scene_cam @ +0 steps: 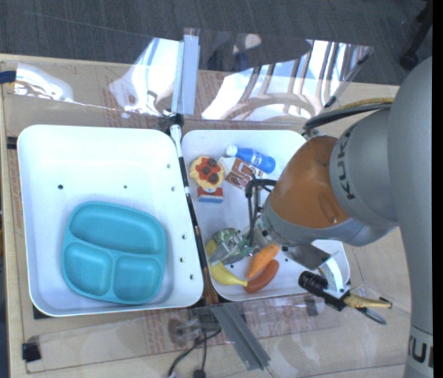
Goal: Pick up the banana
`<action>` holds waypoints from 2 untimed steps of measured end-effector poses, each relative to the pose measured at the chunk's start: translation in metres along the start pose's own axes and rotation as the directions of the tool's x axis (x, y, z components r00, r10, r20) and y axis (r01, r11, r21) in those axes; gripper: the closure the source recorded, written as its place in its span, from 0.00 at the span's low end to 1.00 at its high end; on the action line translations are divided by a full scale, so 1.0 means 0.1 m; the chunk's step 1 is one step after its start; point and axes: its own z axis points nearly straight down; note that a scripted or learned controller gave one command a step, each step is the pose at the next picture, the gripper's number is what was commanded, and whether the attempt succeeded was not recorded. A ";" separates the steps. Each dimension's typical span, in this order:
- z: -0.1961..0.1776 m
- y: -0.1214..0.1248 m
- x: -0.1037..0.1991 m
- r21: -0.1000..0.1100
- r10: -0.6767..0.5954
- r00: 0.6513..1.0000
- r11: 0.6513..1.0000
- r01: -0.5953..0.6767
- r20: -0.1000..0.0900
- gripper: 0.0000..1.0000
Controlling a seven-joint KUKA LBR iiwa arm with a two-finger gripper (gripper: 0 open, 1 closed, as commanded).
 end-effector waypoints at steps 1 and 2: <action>0.02 -0.01 -0.02 0.002 0.078 0.997 0.997 -0.078 -0.016 0.00; -0.07 -0.01 -0.04 0.001 0.075 0.997 0.997 -0.075 -0.011 1.00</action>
